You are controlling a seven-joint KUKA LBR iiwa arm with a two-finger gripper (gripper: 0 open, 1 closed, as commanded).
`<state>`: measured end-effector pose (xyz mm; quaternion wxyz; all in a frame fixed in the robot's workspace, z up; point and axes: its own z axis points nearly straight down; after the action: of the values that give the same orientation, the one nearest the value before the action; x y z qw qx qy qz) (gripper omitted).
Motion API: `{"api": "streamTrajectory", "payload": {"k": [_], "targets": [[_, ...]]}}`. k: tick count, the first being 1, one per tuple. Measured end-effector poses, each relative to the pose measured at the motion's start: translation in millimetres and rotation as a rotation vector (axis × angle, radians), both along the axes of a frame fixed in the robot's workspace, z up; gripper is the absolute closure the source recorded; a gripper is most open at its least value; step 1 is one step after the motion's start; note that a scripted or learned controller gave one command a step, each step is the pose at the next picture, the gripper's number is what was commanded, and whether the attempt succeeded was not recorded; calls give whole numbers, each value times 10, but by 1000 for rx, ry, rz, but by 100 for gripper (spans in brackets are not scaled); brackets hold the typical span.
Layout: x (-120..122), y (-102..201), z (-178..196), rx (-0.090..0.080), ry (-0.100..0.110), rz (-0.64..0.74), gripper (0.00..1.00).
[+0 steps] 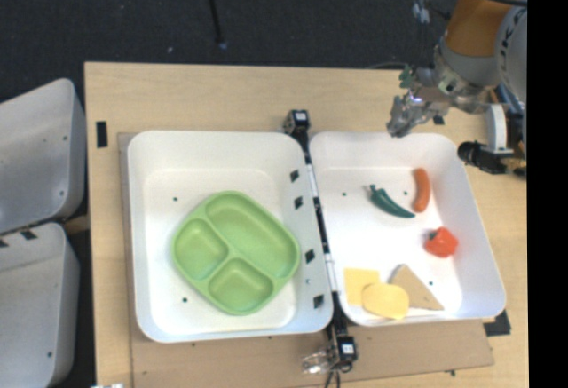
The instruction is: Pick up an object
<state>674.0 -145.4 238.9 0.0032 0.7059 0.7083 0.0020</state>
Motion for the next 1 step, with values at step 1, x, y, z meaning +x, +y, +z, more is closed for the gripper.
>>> {"api": "streamTrajectory", "payload": {"k": [1], "targets": [[6, -12, 5, -1, 4, 1, 100]]}}
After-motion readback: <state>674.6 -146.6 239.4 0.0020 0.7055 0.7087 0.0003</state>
